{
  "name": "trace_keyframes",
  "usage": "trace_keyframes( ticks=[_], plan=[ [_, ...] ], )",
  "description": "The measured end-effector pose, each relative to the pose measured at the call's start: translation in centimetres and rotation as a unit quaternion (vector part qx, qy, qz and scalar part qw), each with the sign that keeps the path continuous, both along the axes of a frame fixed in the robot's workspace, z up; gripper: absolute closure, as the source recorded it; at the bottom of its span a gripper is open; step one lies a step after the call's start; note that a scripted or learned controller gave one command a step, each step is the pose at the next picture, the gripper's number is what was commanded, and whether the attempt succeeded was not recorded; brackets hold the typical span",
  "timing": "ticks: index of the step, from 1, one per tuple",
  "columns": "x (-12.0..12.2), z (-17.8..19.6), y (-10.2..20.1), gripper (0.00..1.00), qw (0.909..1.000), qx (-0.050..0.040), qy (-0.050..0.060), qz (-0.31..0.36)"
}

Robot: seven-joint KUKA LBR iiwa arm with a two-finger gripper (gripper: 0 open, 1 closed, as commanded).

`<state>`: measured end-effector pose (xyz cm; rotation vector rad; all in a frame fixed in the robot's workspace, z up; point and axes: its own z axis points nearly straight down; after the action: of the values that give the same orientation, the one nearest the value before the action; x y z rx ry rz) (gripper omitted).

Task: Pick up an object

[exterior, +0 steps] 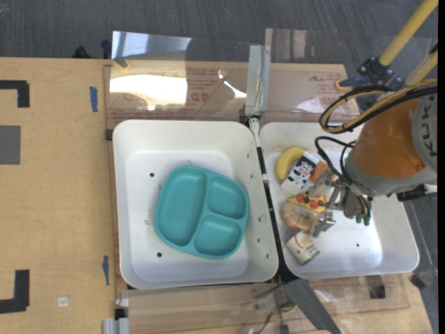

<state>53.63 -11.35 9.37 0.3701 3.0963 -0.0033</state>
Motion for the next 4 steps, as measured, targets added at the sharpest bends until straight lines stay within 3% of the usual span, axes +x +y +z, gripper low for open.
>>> trace_keyframes(
  ticks=[1,2,3,4],
  plan=[
    [0.6,1.4,0.0,1.00,0.9999,-0.0028,-0.010,0.001],
    [0.5,9.3,4.1,1.00,0.9908,0.0042,0.007,-0.135],
    [-5.4,14.0,-0.4,1.00,0.9833,0.0040,0.008,-0.182],
    [-5.6,13.0,-5.5,1.00,0.9193,0.0062,0.008,-0.393]
  ],
)
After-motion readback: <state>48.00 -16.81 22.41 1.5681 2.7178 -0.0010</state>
